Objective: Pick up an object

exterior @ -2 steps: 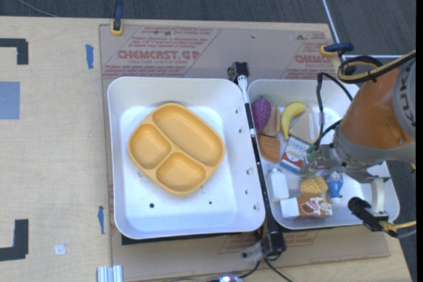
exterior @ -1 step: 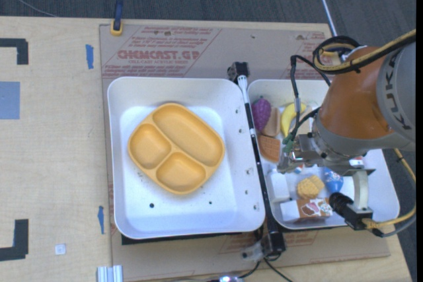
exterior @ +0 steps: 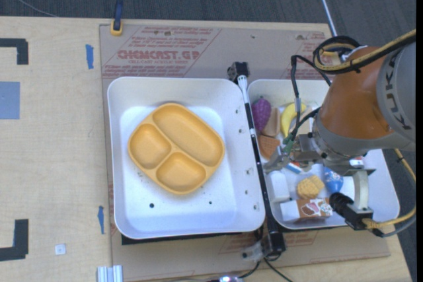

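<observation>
Two white bins are sitting side by side on a cardboard sheet point(exterior: 158, 46) w/ red print. Nearest the camera's lower edge, the left bin point(exterior: 125, 208) is showing bare white floor along its front; the right bin point(exterior: 390, 205) is carrying a small printed packet point(exterior: 314, 209) near its front wall, w/ a white card or wrapper point(exterior: 288, 210) just beside it on the left.

Moving back: 1 round tan cracker-like piece point(exterior: 308, 187) is lying just behind the packet, and a small blue item point(exterior: 332, 181) is sitting right beside it. 1 yellow divided plate point(exterior: 175, 148) w/ 3 compartments is lying tilted in the middle of the left bin, nothing in its sections.

Further back in the right bin, 1 brownish-orange piece point(exterior: 268, 144) is resting near the left wall, 1 purple grape-like bunch point(exterior: 262, 111) behind it, and 1 yellow banana-like item point(exterior: 289, 119) just beside the purple one.

1 arm, orange band point(exterior: 353, 102) and grey body, is reaching in from the right and covering much of the right bin. The gripper point(exterior: 289, 156) is hanging low among the items near the brownish piece; whether its tips are apart or together I can't tell, and nothing is visibly held.

Farthest back: 1 blue-and-yellow clamp point(exterior: 117, 16) at the cardboard's far edge.
</observation>
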`<control>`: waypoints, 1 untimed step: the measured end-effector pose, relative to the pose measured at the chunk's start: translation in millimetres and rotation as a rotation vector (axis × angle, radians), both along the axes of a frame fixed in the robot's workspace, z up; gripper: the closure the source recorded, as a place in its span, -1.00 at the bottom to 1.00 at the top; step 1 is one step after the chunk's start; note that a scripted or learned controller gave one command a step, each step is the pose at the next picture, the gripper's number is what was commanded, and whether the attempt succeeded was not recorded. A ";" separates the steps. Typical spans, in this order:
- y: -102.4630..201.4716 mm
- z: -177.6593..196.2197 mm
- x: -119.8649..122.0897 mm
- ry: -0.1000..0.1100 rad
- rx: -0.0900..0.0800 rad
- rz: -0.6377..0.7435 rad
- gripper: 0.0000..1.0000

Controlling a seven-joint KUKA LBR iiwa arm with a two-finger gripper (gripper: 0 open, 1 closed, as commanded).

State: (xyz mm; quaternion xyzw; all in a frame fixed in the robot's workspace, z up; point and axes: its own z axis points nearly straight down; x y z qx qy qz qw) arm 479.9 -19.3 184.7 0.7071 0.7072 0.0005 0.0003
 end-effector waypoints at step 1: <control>0.0 0.0 0.0 0.000 0.000 0.000 -1.00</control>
